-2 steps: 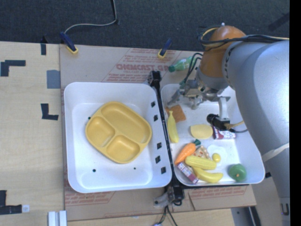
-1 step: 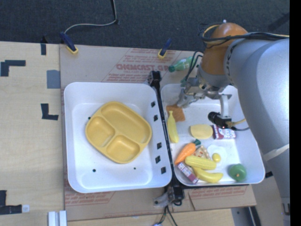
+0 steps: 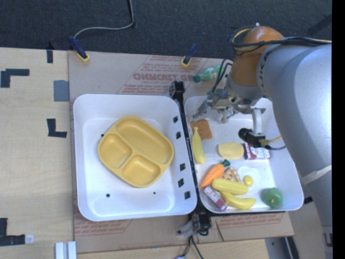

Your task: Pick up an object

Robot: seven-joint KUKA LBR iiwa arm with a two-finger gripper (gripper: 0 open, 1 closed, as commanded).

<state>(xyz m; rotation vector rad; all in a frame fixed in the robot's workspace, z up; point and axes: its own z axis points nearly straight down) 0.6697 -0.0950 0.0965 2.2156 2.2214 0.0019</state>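
Ridged plastic corn (image 3: 230,186) beside smooth tapered carrot (image 3: 212,175); tool (image 3: 222,108) possibly open.

Robotics lab test cell, not home. Signs: grey industrial arm (image 3: 307,90) with orange band entering from frame right; cardboard sheet (image 3: 145,77) clamped to desk (image 3: 32,101) by blue-yellow clamps (image 3: 78,48) at top; black tape marks (image 3: 16,75) at left; two white bins (image 3: 81,144) centre, toy food (image 3: 230,186) lower right; loose cable (image 3: 116,20) over dark carpet, top.
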